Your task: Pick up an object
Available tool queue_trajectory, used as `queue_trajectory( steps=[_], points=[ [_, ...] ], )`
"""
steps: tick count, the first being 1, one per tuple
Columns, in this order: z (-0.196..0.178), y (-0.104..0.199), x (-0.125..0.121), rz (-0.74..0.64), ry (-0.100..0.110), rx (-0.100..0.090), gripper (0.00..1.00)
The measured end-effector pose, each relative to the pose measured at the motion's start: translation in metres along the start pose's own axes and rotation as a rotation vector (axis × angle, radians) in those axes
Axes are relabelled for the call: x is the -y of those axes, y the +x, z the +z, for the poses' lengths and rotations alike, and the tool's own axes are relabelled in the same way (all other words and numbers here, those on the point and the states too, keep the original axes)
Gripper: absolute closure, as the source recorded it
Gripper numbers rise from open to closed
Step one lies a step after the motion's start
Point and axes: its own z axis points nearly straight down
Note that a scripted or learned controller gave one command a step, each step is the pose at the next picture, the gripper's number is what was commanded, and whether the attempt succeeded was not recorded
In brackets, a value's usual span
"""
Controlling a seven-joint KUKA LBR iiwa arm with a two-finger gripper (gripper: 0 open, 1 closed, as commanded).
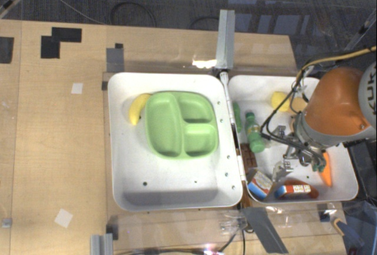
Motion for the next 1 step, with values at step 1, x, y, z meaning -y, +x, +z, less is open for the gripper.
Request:
queue_trajectory(
  steps=[1],
  points=[
    [0.0021,-0.078,-0.0275,0.009,0.0,0.006,0.0]
  ],
)
